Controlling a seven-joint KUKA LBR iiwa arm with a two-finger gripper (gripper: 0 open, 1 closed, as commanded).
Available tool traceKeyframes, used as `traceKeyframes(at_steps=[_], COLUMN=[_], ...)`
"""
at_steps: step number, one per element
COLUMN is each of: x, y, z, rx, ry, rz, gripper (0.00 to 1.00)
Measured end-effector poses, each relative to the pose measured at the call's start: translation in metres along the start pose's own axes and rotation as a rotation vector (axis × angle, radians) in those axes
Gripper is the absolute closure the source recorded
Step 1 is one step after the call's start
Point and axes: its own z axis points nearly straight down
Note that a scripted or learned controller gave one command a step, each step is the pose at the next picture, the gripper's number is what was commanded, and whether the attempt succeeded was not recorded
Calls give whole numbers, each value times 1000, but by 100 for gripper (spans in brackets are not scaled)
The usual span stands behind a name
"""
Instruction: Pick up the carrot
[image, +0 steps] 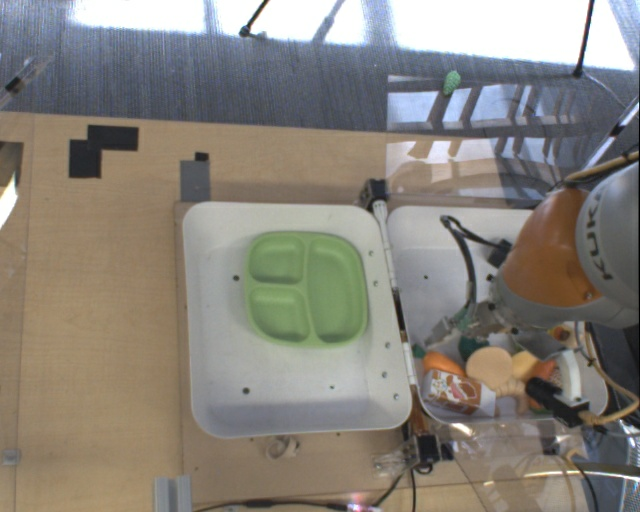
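I think the carrot (441, 360) is the orange bit low in the right bin (425, 250), touching a jar (455, 392); my arm (555, 265) hangs over the pile to reach it; the green plate (305, 288) sits in the left bin (210, 330).

Two bins are set side by side on the bench (100, 330). In the left bin (210, 390) a divided plate (305, 288) is placed near the middle. The right bin (420, 250) is reached into by the arm (560, 260) from the right. Along its near edge the carrot (440, 362), a packet (458, 393) just in front of it, and a round piece (488, 366) to the right are crowded together.
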Motion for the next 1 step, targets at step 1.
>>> traceKeyframes(at_steps=[1], x=[4], y=[-16], z=[11], rx=[5], ry=[2], rz=[-28], gripper=[0])
